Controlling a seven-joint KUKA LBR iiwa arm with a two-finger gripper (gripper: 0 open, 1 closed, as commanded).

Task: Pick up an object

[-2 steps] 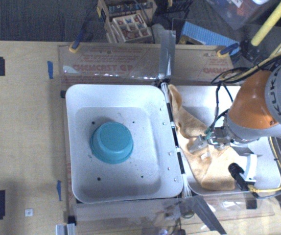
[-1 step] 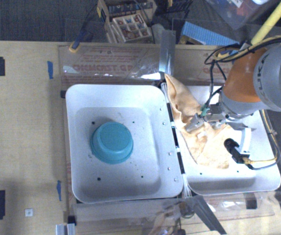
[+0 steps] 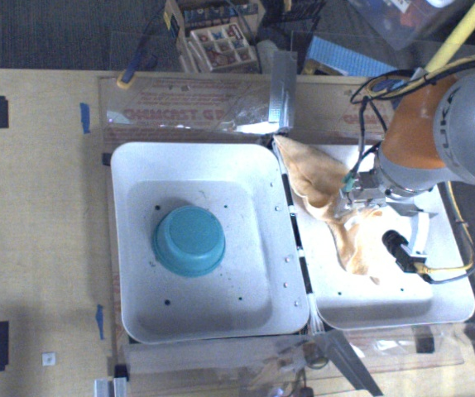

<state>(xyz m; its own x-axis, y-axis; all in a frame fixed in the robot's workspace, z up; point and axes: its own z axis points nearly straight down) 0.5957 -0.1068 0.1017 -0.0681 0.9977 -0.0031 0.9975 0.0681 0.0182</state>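
**Arm low over a cloth in the right bin**

Two shallow white bins stand side by side on the pale wooden surface (image 3: 39, 246). In the left bin (image 3: 130, 168) there is one blue-green bowl (image 3: 189, 238). It stands upside down, a little left of the middle of the bin floor, and it is apart from all the walls. A few small dark specks are spread on the floor around it.

In the right bin (image 3: 403, 304) lies a crumpled tan cloth (image 3: 316, 176). Its upper part rests against the bin's left rim, near the far left corner, close to the line where the two bins meet. From there the cloth runs down and to the right as a narrower, wrinkled strip toward the middle of the bin floor.

The grey arm (image 3: 469, 126), with its orange band, comes in from the right and bends down over the right bin. The gripper (image 3: 355, 198) is just at the right edge of the cloth, where the wide part becomes narrow. It seems to touch the cloth there, but the wrist hides its tip. For this reason I am not able to say if it is closed on the cloth or spread apart.
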